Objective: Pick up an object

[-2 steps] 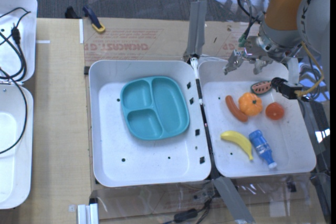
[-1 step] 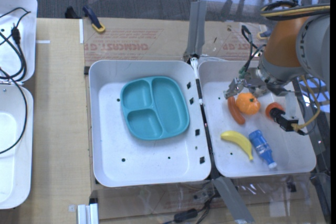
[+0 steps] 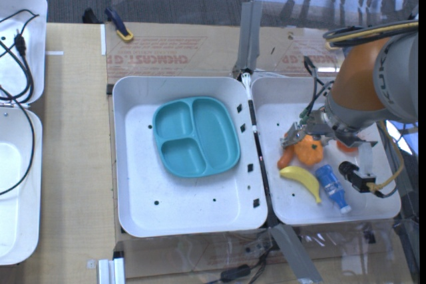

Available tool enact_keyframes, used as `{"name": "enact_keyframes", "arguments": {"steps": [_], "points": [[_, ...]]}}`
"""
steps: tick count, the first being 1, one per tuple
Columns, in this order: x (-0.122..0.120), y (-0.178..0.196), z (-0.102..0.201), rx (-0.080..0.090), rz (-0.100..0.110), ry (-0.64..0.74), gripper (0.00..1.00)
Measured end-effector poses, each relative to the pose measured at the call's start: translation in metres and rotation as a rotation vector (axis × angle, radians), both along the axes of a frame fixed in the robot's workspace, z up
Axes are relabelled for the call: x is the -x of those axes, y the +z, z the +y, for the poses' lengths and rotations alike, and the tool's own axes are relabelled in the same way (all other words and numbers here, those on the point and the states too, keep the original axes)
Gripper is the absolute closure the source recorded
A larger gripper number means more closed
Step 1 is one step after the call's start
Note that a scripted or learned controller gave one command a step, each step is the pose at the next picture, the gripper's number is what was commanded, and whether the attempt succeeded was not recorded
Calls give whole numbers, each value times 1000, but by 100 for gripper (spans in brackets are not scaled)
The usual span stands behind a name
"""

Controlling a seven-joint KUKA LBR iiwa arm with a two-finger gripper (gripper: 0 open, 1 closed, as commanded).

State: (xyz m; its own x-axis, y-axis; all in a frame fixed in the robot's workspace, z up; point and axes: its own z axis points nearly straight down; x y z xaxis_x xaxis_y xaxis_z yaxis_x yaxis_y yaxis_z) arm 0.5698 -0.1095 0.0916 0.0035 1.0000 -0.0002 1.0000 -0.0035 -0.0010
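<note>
The right bin [image 3: 287, 208] holds a round orange fruit [image 3: 311, 152], a small orange carrot-like piece [image 3: 285, 159] at its left, a yellow banana [image 3: 303, 181] and a blue bottle [image 3: 331, 187] lying on its side. My gripper [image 3: 293, 137] is low in this bin, at the upper left edge of the orange fruit and just above the carrot-like piece. I cannot tell whether it touches either one. A small red-orange thing [image 3: 347, 144] peeks out under the wrist, to the right of the fruit.
In the left bin [image 3: 120, 143] a teal divided plate [image 3: 196, 136] lies near the middle. The wall shared by the two bins [image 3: 255, 143] runs just left of my gripper. White trays with black cables [image 3: 16, 63] sit at the far left.
</note>
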Motion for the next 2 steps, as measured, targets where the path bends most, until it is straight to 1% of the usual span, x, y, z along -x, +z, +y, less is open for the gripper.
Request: {"name": "enact_keyframes", "arguments": {"steps": [1,2], "points": [[0,9,-2,0,1,-5,100],[0,112,15,1,1,5,100]]}}
